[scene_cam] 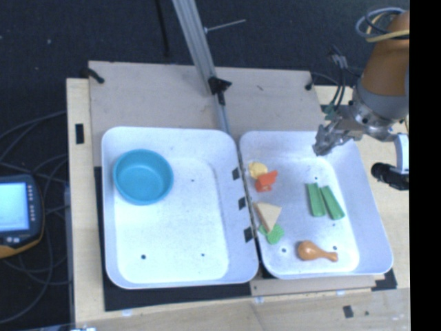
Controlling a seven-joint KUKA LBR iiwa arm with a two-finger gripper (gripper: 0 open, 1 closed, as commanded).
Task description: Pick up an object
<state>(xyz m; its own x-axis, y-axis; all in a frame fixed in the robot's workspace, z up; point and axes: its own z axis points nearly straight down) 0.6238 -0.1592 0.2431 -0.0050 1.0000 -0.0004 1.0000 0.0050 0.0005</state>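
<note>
Two white bins sit side by side on a pale wooden bench (275, 92), their inner edges touching and joined by small black clips. In the left bin (200, 254) stands a blue bowl (142, 176), near its far left corner. The right bin (365, 233) carries the small things: a yellow piece (258, 168) touching an orange piece (267, 180) near the inner edge, a tan wedge (268, 215) below them with a small green piece (275, 235) at its lower side, two green sticks (324, 201) lying close together toward the middle, and an orange drumstick shape (315, 252) near the front edge.

The arm (384, 74) comes in from the right, and its hand (324, 145) hangs over the far right part of the right bin, well apart from all the pieces. Whether its fingers are apart or together I cannot tell; nothing is seen between them.

A metal post (193, 36) rises at a slant from the bench's far side. Around the bench the floor (41, 33) is dark, with cables trailing on the left, where a small lit screen (14, 209) rests.
</note>
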